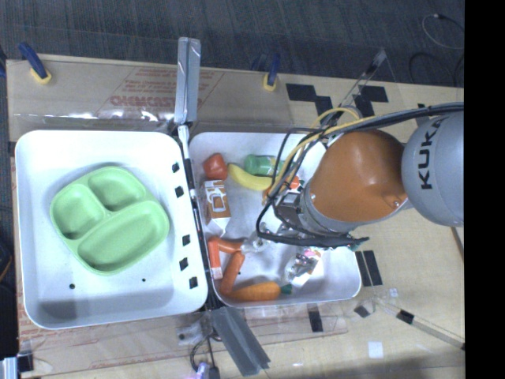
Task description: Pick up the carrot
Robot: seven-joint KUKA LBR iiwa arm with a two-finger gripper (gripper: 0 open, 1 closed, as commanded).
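The arm hangs over the right bin (347, 287); whether its gripper (304, 263) is spread, I cannot tell. The carrot (256, 292) lies free at the near wall, so the approach step remains: move left and descend.

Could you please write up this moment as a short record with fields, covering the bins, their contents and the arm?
left bin: holds a green divided plate
right bin: holds the toy food
carrot: lying along the near wall, apart from the end effector
sausages: two, just left of the carrot
banana: near the far wall, beside a green item
tomato: far left corner
carton: by the left wall
arm: over the right bin's right half
end effector: low over the bin, right of the carrot; grip state unclear
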